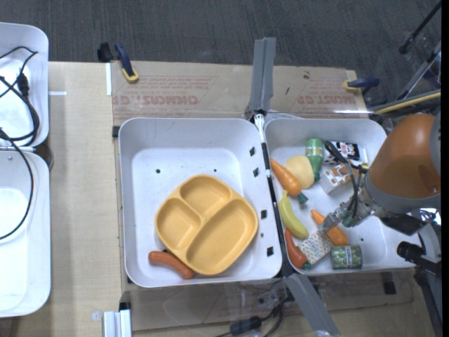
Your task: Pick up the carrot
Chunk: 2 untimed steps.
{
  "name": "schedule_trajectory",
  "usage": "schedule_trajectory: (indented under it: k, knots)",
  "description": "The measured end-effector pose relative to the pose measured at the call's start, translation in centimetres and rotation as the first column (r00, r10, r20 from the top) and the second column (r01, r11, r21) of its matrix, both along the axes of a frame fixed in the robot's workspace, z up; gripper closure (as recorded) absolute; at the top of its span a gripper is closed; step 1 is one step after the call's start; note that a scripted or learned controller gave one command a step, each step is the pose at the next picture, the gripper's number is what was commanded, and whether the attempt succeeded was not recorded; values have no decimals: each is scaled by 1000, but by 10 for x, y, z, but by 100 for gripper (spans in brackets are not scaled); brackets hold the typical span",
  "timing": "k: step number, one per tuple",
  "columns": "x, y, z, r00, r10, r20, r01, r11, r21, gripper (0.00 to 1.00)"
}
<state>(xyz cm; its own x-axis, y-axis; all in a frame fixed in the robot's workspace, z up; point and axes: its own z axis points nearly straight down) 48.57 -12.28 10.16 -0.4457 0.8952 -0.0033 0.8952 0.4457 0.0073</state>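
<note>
The long orange carrot with a green end point(287, 178) lies in the right white bin point(372, 255), near its left wall, touching a round yellow fruit point(300, 170) and just above a yellow banana point(292, 217). The end effector point(342, 220) is low in the same bin, over a small orange piece point(332, 231). I cannot tell if it is grasping anything.
</note>
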Motion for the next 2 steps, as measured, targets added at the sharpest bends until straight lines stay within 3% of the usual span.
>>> schedule_trajectory:
  k: [1,2]
  knots:
    - [-7,52,88,988,-154,-12,154,988,-2,100]
    - [14,31,87,992,-126,-11,126,992,-2,100]
